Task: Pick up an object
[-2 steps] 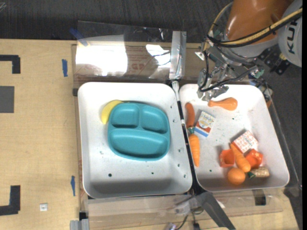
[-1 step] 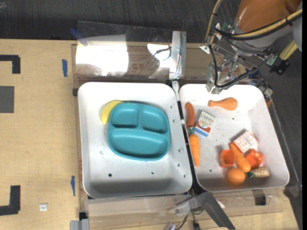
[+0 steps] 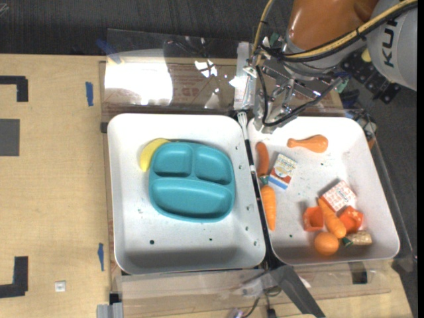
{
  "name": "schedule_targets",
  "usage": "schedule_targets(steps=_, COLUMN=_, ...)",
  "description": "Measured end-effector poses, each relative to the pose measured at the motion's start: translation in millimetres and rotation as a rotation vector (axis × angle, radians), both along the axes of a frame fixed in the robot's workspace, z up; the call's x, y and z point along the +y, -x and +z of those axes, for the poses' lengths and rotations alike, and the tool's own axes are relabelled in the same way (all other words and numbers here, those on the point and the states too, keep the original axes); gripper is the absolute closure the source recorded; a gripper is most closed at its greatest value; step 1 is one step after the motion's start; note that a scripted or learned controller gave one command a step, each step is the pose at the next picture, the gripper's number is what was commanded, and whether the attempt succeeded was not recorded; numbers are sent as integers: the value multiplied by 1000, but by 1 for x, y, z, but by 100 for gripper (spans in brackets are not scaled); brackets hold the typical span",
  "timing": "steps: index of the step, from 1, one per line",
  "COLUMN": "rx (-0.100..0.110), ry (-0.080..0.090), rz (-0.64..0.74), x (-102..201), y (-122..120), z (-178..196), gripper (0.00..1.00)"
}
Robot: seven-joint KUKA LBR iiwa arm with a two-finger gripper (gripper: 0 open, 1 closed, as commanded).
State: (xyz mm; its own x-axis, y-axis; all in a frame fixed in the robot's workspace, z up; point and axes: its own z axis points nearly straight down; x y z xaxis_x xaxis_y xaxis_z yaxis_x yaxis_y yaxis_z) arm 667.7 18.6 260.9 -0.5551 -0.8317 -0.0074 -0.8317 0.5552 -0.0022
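A light wooden bench [image 3: 53, 197] fills the left of the frame, marked with black tape corners [image 3: 18, 88] and short blue tape strips [image 3: 89, 93]. Beyond its far edge lies dark grey carpet [image 3: 132, 5]. A clear plastic sheet [image 3: 172, 75] at the back of the bench catches a bright glare from overhead light. Dark floor also shows at right.

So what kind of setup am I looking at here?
Likely a lab bench for robot grasping trials: two white bins side by side, toy food like a carrot and chicken drumstick, and blue tape marks on the board.
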Motion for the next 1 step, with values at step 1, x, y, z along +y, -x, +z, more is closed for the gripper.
schedule_targets(steps=1, rx=-3, ry=4, rz=236, x=-35, y=10, z=13, gripper=100)
